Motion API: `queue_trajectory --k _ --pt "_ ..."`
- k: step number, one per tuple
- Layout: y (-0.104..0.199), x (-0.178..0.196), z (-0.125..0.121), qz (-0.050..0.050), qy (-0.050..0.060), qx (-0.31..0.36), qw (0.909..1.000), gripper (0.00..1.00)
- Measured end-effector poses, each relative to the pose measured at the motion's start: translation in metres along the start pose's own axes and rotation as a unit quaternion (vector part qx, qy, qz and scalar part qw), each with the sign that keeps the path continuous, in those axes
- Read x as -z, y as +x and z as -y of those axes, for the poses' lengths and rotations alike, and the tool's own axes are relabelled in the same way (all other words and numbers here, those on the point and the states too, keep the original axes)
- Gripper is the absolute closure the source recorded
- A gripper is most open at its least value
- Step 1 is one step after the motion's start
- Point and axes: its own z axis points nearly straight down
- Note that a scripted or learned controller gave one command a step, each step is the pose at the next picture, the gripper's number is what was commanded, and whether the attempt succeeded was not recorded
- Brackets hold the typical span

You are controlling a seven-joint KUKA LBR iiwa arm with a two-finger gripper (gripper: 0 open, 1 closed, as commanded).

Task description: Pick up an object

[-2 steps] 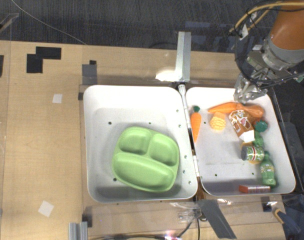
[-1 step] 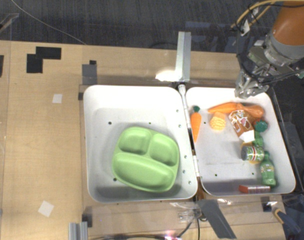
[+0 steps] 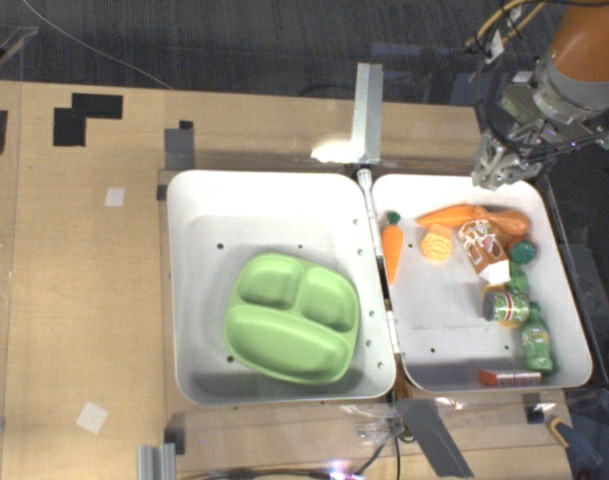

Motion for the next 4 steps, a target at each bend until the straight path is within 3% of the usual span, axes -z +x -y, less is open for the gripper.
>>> queue_trajectory --k 3,4 --pt "-0.009 0.041 0.004 0.014 0.011 -0.003 0.9998 1.0" --pt "0.109 0.006 0.002 -0.017 -0.013 0.023 0.9995 1.0"
